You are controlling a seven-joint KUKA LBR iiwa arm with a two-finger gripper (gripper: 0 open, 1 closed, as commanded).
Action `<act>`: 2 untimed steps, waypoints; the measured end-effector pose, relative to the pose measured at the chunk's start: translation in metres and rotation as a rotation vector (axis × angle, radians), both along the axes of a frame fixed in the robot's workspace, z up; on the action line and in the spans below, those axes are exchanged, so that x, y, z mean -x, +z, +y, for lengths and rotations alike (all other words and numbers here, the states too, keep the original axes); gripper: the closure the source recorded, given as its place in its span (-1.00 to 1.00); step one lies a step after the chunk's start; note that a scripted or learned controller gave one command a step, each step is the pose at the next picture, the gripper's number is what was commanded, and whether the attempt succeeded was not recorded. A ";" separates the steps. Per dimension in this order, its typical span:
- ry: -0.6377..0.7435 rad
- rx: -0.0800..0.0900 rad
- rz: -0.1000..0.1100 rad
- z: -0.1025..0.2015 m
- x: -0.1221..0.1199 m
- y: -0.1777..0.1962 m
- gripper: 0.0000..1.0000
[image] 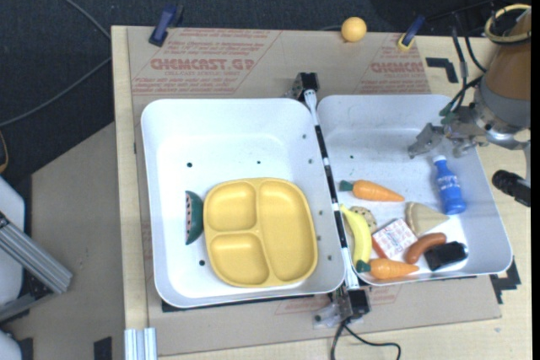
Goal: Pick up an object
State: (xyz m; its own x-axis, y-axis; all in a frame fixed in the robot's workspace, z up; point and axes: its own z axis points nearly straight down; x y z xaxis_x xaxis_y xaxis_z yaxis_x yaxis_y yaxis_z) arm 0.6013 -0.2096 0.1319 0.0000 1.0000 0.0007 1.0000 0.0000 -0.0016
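You are looking down on two white bins set side by side on a board. The gripper (440, 142) sits in the upper right part of the right bin (371, 118), at the end of the arm that comes in from the frame's right edge. Its grey fingers spread apart toward the left and lower side, and you can see nothing between them, so it is open and carries no object. Just below it, a blue bottle (448, 185) lies on the bin floor, its white cap end closest to the gripper; whether they touch cannot be told.

The rest of the pickable things crowd the lower part of that bin. A carrot (377, 191) lies left of the bottle, near the bin's middle. Below it you find a banana (358, 236) along the left wall, a red and white packet (392, 238), a second carrot (391, 269), a sausage (423, 247) and a black block (445, 255).

In the left bin (169, 139), a yellow divided plate (258, 230) fills the lower half, with a watermelon slice (193, 217) touching its left edge.
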 end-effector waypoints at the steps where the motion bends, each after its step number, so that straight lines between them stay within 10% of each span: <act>1: 0.003 -0.005 0.001 -0.011 0.020 -0.034 -1.00; 2: 0.001 -0.001 -0.002 -0.013 0.019 -0.023 1.00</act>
